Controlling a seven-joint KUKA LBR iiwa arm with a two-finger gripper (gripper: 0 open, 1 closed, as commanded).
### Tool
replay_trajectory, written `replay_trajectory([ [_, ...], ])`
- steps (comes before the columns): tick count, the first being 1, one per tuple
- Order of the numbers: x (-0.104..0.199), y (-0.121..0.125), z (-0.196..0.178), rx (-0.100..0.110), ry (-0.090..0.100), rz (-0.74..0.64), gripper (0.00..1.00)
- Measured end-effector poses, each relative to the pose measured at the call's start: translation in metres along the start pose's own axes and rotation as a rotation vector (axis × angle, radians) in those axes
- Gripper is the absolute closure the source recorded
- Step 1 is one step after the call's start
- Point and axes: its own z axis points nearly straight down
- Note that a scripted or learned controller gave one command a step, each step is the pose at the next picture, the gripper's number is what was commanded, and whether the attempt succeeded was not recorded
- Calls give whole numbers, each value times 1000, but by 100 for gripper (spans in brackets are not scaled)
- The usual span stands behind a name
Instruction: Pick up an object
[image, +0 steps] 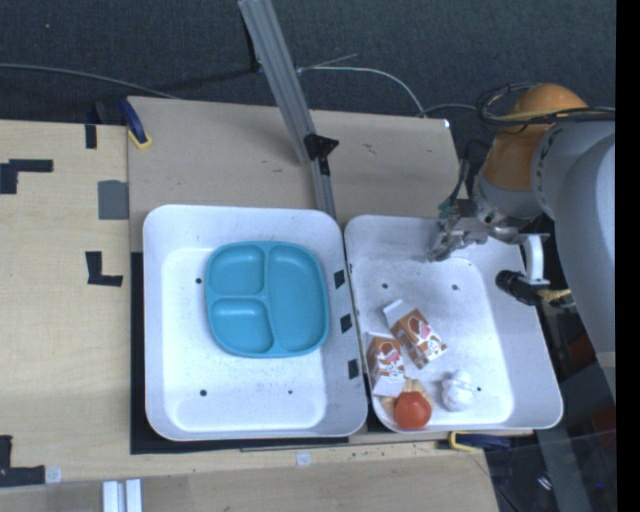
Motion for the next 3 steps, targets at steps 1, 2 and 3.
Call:
replay_trajectory([
  [1,5,1,-63,-10,1,2,100],
  [2,5,3,-128,-10,0,2,100],
  [3,5,3,-150,-6,2,3,100],
])
